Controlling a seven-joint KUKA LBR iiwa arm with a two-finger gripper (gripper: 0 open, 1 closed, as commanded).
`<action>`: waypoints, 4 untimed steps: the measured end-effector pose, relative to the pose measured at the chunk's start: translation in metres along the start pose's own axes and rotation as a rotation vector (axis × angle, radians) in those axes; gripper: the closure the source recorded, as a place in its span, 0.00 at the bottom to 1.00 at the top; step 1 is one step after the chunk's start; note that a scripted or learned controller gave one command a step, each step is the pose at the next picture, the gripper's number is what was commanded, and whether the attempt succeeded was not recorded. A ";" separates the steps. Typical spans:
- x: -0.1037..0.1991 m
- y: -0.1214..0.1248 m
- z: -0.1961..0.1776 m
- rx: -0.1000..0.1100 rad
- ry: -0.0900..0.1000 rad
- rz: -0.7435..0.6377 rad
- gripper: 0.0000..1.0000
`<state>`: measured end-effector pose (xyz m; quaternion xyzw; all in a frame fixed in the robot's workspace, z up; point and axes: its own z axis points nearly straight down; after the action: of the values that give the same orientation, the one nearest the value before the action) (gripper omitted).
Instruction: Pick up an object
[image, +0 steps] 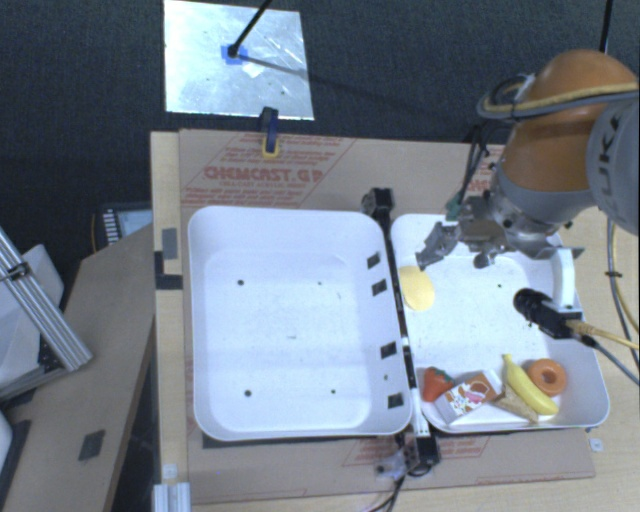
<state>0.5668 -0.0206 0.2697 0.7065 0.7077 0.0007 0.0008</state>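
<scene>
We take the yellow lemon (417, 289) as the likeliest target: it lies by itself near the left wall of the right bin (592, 405), just beside the divider. The gripper (459, 243) hangs above and to its right, holding nothing; whether it is spread or closed we cannot tell. This looks like the approach step. Next, we judge, it must shift left over the lemon and descend. A banana (527, 385), carton (466, 395) and other items crowd the near corner.

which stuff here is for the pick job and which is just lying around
For the job:
end effector
pale yellow round object
banana
orange ring
small printed packet
red piece

Lying about:
left bin
yellow clamp
foil sheet
</scene>
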 end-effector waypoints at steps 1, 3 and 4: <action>0.000 0.000 0.000 0.000 0.000 0.000 0.00; 0.000 0.000 0.000 0.000 0.000 0.000 0.00; 0.000 0.001 -0.011 -0.002 0.000 -0.003 1.00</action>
<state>0.5677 -0.0205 0.2805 0.7053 0.7089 0.0015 0.0014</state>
